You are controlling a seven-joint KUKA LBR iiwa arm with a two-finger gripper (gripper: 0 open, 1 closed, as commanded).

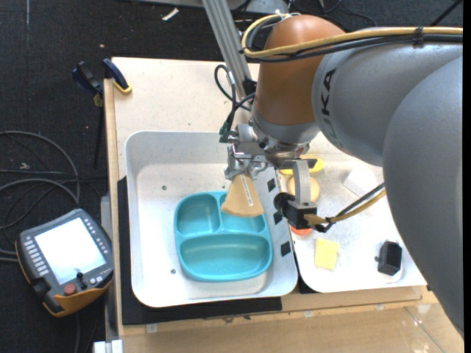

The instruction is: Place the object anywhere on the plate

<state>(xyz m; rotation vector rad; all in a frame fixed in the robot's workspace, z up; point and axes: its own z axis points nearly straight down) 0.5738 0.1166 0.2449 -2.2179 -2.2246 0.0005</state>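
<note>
One object, a tan wedge (pixel 243 197), hangs in the camera view between the closed fingers of the gripper (pixel 243 173), just above the blue plate's (pixel 221 259) upper right compartment. Judged so, lowering and release remain.

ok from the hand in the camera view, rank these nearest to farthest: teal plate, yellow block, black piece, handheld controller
1. teal plate, just below the hand, left bin
2. yellow block, right bin, lower right
3. black piece, right bin, farther right
4. handheld controller, off the bench, far left

Bench (pixel 158 98): two white bins (pixel 147 197), clamp (pixel 110 76) at corner.
</note>
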